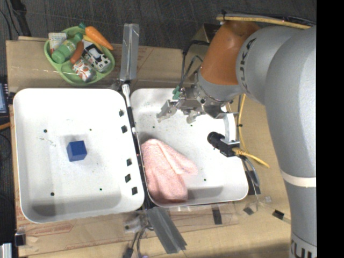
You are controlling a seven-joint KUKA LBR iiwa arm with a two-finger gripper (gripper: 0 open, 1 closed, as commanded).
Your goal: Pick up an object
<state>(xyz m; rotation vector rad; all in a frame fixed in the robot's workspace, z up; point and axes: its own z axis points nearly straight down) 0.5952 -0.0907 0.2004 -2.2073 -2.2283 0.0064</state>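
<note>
A pink folded cloth point(164, 169) lies in the right bin point(161, 98), against its left wall toward the front. A blue cube point(77, 150) rests on the floor of the left bin point(32, 106). My gripper point(177, 113) hangs over the back part of the right bin, well above and behind the cloth. Its two fingers are spread apart and nothing sits between them. The grey arm with its orange band point(226, 50) comes in from the right.
A green bowl point(79, 54) of toy food, with a carrot on top, stands behind the left bin. A black clamp with a yellow cable point(228, 145) juts over the right bin's right side. A grey divider bar runs between the bins.
</note>
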